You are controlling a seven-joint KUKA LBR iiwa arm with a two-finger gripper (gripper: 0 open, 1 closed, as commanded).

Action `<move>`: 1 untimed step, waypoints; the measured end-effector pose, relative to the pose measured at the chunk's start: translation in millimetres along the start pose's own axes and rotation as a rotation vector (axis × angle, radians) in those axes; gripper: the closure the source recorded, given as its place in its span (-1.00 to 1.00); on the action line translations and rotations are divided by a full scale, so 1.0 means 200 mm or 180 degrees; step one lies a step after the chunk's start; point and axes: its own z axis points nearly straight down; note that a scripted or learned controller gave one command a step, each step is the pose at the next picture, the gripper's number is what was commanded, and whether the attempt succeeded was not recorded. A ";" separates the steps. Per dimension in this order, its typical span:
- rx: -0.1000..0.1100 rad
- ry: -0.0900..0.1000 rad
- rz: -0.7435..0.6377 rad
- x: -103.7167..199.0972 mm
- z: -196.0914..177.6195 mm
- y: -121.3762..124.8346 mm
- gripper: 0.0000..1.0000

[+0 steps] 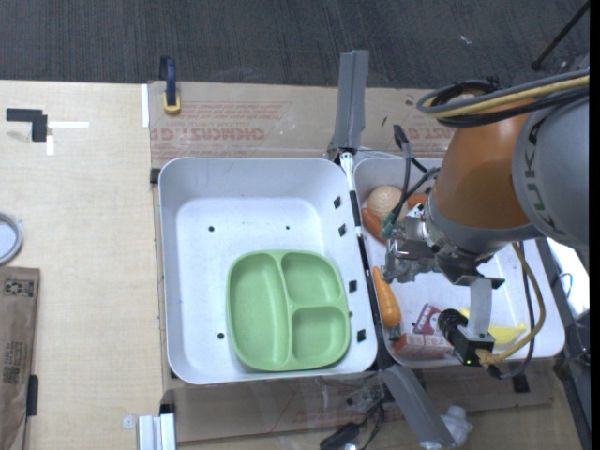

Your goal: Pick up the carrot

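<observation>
Two white bins sit side by side on the table, the left bin (pixel 187 251) nearer the table's middle, the right bin (pixel 548 331) toward its right edge. In the left bin a green divided plate (pixel 289 309) with three compartments lies flat toward the near right corner of that bin. The grey arm (pixel 487 172), with its broad orange band, reaches in from the right and hangs over the right bin, covering much of it. The tool (pixel 405 256) is down inside that bin, near its left wall; whether it is wide or narrow cannot be told from here, the metal parts being dark and tangled with cables. The carrot (pixel 385 300) lies in the right bin along the left wall, lengthwise toward the near edge, just below and beside the tool, apart from it as far as can be seen. A pale round object (pixel 382 199) rests toward the bin's far left corner, with another orange piece (pixel 373 221) just beside it. A red-and-white packet (pixel 427 322) lies near the bin's near edge, and something yellow (pixel 506 334) sits to its right. A blue-and-yellow clamp (pixel 169 84) stands at the far edge of the table.
</observation>
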 end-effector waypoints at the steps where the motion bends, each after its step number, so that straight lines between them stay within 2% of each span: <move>1: -0.0005 -0.0002 0.0702 0.23 -0.17 -0.03 1.00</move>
